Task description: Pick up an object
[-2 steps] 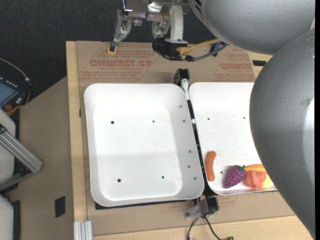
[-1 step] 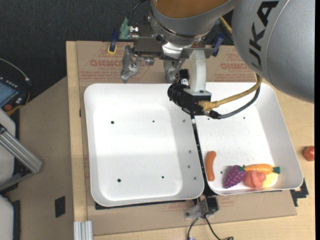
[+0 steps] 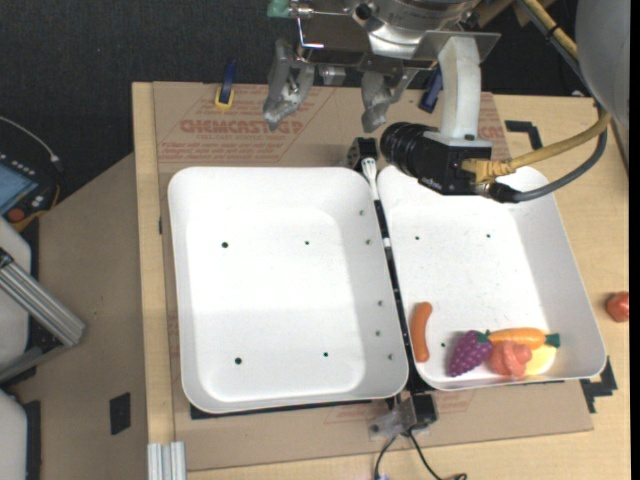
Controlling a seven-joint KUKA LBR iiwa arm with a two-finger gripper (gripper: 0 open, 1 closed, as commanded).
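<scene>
Two shallow white bins are set side by side on a brown cardboard sheet [image 3: 150, 268] that covers the bench. The gripper [image 3: 330, 93] is seen at the top of the view, above the far edge of the bins, roughly over the seam between them. Its two fingers [image 3: 285, 88] are held well apart, and nothing is caught between them. A black camera unit [image 3: 430, 158] is mounted just beside the gripper, with a tan cable [image 3: 560, 153] trailing off to the right.

The left bin [image 3: 200, 218] is marked by a few small dark dots on its floor. In the right bin [image 3: 560, 258], the toy food is gathered along the near edge. An orange sausage [image 3: 421, 330] is laid close to the wall next to the left bin. To its right a purple bunch of grapes [image 3: 468, 353] is placed, touching a red piece [image 3: 510, 358]. A carrot [image 3: 520, 337] lies across the top of that pile, and a yellow piece [image 3: 541, 361] is tucked beside the red one. All of these are well apart from the gripper.

A blue and yellow clip [image 3: 226, 90] is fixed on the cardboard at the far left. A small orange object [image 3: 620, 306] is seen at the right edge, outside the bins.
</scene>
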